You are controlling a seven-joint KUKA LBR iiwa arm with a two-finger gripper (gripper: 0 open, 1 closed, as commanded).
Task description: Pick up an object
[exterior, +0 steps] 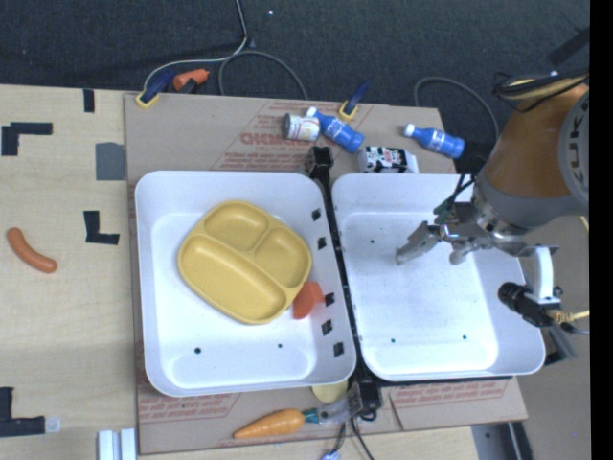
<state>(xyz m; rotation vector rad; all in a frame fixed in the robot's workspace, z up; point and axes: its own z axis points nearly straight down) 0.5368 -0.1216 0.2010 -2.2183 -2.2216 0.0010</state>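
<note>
A yellow divided plate [246, 260] lies in the left bin [158, 199], an orange piece [307, 301] touching it; end effector [421, 245] fingers apart, holding nothing.

My single fixed camera hangs above the bench [67, 190] and looks down at a slant, far enough back to take in both bins: the left bin [163, 353] and the right bin [431, 353] lie side by side at centre. The arm [536, 151] enters from the right edge. Dark floor [383, 17] fills the top.
</note>
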